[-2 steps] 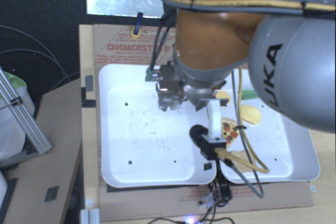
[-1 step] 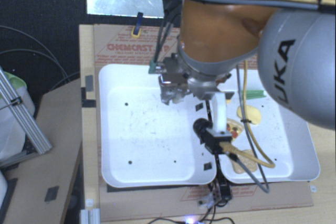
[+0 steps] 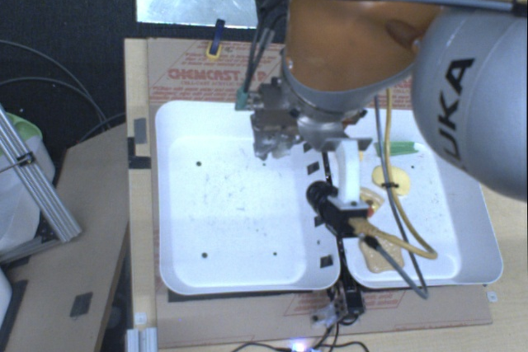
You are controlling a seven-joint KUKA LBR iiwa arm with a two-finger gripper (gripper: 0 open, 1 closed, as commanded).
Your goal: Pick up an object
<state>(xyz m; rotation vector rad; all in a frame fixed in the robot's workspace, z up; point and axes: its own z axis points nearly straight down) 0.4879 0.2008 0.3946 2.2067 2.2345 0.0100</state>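
Red "CHEMCAST" lettering marks the cardboard [image 3: 198, 72] behind the bins; the jaws' state cannot be told.

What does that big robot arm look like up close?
The arm is a fat grey tube with black letters on its side and a rounded orange band. Yellow cables and black ones run along it. Its metal grey wrist block carries a white part.

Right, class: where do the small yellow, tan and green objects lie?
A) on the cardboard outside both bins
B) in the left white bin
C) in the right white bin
C: the yellow object, tan object and green object all lie in the right white bin.
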